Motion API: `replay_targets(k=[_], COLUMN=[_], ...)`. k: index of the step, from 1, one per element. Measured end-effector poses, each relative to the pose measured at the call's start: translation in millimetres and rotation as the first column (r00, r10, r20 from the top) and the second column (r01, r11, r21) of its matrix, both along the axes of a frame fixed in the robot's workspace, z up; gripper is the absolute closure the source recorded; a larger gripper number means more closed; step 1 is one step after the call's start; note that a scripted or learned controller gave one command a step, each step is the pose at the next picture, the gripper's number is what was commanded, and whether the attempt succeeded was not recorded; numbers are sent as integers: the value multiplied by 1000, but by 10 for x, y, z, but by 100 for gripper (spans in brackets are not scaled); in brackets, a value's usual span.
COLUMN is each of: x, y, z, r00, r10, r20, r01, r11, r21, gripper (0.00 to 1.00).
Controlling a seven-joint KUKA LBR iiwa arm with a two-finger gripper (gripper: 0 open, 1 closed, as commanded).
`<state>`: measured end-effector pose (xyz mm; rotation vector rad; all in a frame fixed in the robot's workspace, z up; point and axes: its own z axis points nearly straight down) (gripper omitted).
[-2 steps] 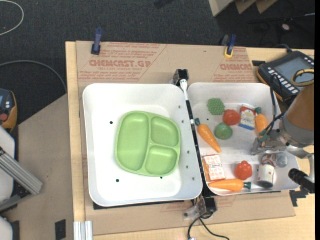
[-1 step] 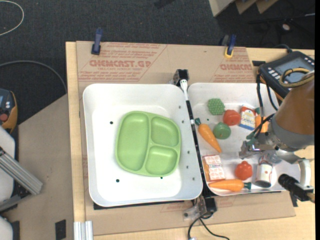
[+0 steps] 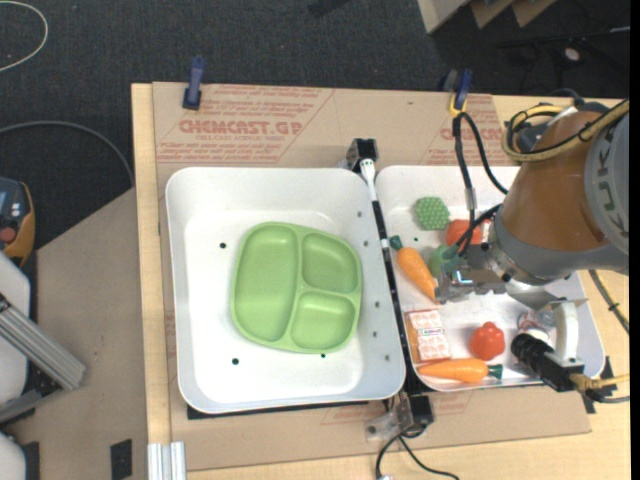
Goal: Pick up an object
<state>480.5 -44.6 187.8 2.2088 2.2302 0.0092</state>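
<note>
Gripper hangs low in the right bin, likely hunting a target; whether its jaws are spread, I cannot tell. A carrot lies just left of them, a tomato below, and a tray sits well left.

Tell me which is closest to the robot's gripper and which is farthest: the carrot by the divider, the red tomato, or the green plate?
From the gripper:
1. The carrot, right beside it, in the right bin by the divider.
2. The red tomato, lower in the same bin.
3. The green plate, farthest, over in the left bin.
</note>
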Motion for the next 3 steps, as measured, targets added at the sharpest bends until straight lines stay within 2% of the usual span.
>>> replay_targets(k=[1,2,3], x=[-27,3,-24], y=[-868,57,-521], z=[-1080,24,-582], r00=[1000,1000,1000], r10=[-17,0,-14], r20=[-10,3,-11], r01=[17,0,14], r11=[1000,1000,1000], r21=[-2,-1,-2], gripper=[100,100,100])
